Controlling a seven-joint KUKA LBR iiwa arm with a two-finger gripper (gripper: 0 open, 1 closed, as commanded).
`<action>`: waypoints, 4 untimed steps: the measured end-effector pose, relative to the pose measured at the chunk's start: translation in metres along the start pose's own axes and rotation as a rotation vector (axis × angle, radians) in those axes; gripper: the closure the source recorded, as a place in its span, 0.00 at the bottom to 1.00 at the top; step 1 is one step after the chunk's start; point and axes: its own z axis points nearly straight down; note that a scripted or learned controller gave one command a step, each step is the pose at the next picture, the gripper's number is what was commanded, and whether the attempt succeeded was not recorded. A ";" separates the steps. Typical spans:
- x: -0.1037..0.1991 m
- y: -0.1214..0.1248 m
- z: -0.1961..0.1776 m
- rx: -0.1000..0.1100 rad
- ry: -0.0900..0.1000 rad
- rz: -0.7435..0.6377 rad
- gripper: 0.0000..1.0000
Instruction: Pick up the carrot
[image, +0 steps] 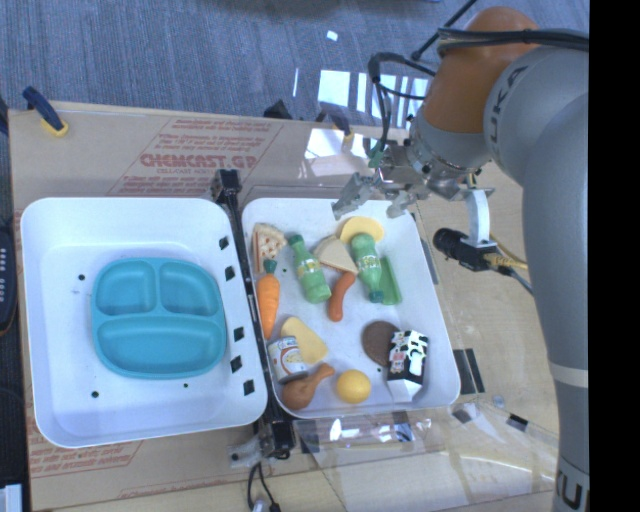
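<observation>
Leftmost on the worktop (120, 160) sits a white bin (50, 330) holding a blue divided plate (157, 316), which lies flat near the bin's middle. Just right of it, across the black clips at the shared edge, the second white bin (432, 330) carries the toy food. The carrot (268, 303) lies along this bin's left wall, orange body pointing toward the camera and green top toward the far side, just below a pizza slice (267, 244) and above a small can (286, 358). Right of the carrot stand a green bottle (309, 270), a sausage (341, 295) and a second green bottle (372, 268), with a bread slice (337, 254) between the bottles. Nearer the front edge are a cheese wedge (305, 341), a drumstick (305, 386), a lemon (352, 386), a brown cookie (377, 341) and a cow-patterned carton (408, 358). At the far rim of this bin, the jaws of the gripper (377, 199) hang spread apart with nothing between them, just above a yellow piece (361, 229) and well apart from the carrot. Rightmost, the grey arm (540, 180) with its orange band reaches in from the side.
</observation>
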 end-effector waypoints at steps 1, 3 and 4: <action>0.031 -0.042 0.154 0.012 0.000 -0.080 0.00; 0.116 -0.094 0.059 -0.003 0.003 0.360 0.00; 0.088 -0.139 0.064 0.008 0.003 0.763 0.00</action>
